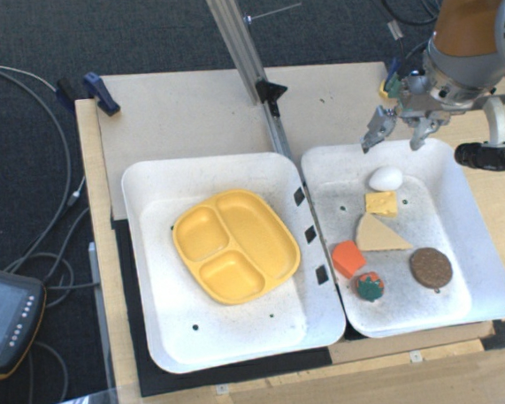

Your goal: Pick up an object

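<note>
My gripper [397,137] hangs above the far edge of the right bin [476,219], its two fingers spread open with nothing between them. Just below it in that bin lies a white egg-shaped thing [385,178]. Close in front of the egg sit a small yellow block [381,203] and a tan cheese-like wedge [379,233]. Nearer the front are an orange-red block [348,258], a small green and red toy [369,287] and a brown round disc [430,267].
The left bin [159,339] holds a yellow divided plate [233,244]. A metal pole [241,38] rises slantwise behind the bins. Black clips [309,230] sit on the ridge between the bins. Cables trail over the dark floor at left.
</note>
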Controlling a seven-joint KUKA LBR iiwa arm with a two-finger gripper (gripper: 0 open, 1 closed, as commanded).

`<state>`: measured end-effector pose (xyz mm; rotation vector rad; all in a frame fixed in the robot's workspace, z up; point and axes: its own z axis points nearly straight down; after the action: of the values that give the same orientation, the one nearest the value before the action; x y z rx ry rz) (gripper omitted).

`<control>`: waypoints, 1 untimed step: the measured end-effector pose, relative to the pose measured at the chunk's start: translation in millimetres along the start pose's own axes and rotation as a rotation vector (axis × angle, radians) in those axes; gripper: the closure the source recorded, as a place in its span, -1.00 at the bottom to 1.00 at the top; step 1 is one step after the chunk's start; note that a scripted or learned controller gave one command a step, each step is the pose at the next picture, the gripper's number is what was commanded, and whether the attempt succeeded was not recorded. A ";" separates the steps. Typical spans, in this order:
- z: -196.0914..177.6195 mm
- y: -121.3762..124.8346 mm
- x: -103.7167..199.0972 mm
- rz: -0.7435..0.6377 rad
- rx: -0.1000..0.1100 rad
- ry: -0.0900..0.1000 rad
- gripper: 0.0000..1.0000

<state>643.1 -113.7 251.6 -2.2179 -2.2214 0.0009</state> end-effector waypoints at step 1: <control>0.0 0.0 0.0 0.000 0.000 0.000 -1.00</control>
<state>643.1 -113.7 251.6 -2.2177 -2.2219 0.0013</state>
